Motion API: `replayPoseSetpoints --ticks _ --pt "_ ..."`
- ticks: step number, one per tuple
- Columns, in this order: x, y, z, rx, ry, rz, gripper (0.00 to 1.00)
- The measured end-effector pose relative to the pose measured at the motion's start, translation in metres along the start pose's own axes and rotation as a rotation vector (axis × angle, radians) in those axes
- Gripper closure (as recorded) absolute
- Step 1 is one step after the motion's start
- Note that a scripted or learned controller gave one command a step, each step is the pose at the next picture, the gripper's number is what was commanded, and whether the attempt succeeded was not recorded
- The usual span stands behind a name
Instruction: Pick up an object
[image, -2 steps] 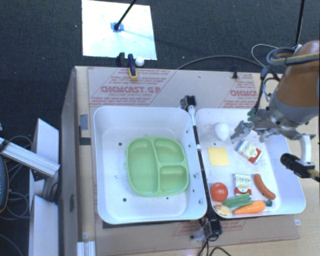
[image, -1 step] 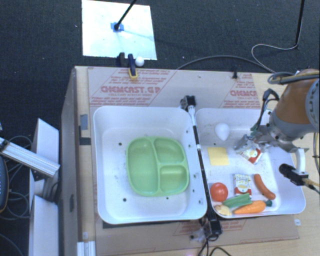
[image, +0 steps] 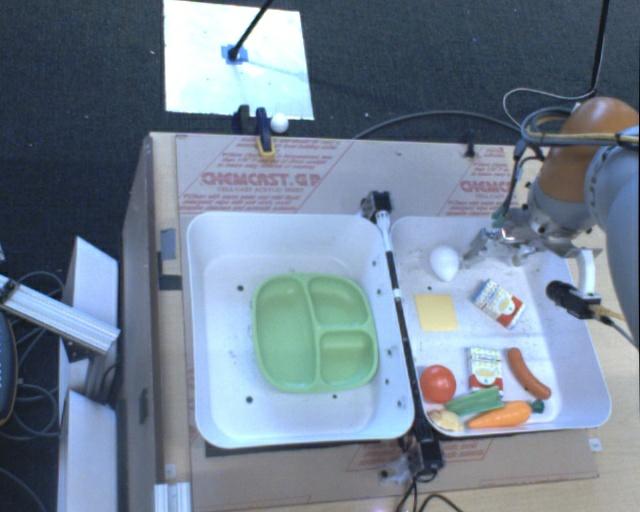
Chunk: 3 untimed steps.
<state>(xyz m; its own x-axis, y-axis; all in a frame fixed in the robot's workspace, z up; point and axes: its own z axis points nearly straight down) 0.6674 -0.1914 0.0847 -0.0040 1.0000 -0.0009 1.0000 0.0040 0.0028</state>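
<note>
On the bench (image: 250, 165), the left bin (image: 215, 250) holds a green divided tray (image: 315, 332). In the right bin (image: 575, 365), a white egg (image: 444, 263) lies near the top left, a yellow cheese slice (image: 436, 312) below it, and a tomato (image: 437, 383), green pod (image: 474, 401) and carrot (image: 498, 414) along the front. Two small cartons (image: 498, 302) (image: 485, 368) and a sausage (image: 527, 372) lie further right. The tool (image: 498, 238) hangs over the bin's back edge, just right of the egg, fingers spread apart with nothing between them.

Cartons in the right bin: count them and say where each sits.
2. One carton lies tilted right of the cheese slice; the other carton sits between the tomato and sausage.
</note>
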Motion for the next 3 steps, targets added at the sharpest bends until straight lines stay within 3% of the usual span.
replayPoseSetpoints --ticks 1,2,3 --pt "0.0 0.001 -0.012 -0.004 -0.002 -0.004 1.0" --pt "0.0 0.001 -0.012 -0.003 -0.002 -0.004 0.0" --pt "-0.014 0.002 -0.002 0.002 0.003 0.001 0.0"
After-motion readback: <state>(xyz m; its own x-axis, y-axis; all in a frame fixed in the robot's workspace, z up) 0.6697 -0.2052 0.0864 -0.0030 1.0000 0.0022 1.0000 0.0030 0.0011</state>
